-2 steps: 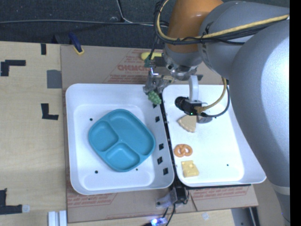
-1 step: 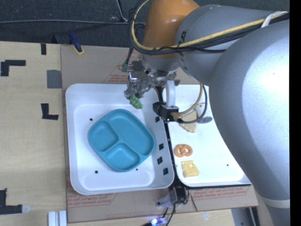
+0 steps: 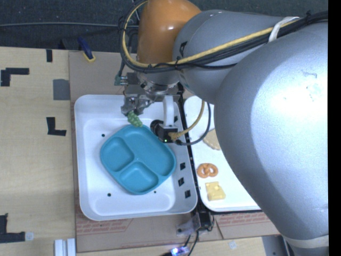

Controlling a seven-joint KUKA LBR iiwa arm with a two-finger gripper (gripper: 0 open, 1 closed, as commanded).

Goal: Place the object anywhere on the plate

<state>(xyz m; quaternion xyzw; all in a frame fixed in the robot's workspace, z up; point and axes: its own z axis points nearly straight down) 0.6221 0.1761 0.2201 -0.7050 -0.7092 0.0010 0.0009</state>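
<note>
gripper (image 3: 133, 111) upper centre, grasping green object (image 3: 135, 120) | at blue plate (image 3: 138, 159) top rim | risk: released here, it rolls off into left bin (image 3: 88, 159)

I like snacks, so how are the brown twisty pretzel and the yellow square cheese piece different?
The small brown knot-shaped pretzel is a rounded, looped shape with holes in it; the pale yellow square block of cheese is solid with flat, straight edges. The pretzel is orange-brown, the cheese light yellow. The pretzel lies farther up the bin, the cheese nearer the front. Both are small and lie in the right-hand shallow white bin.
</note>
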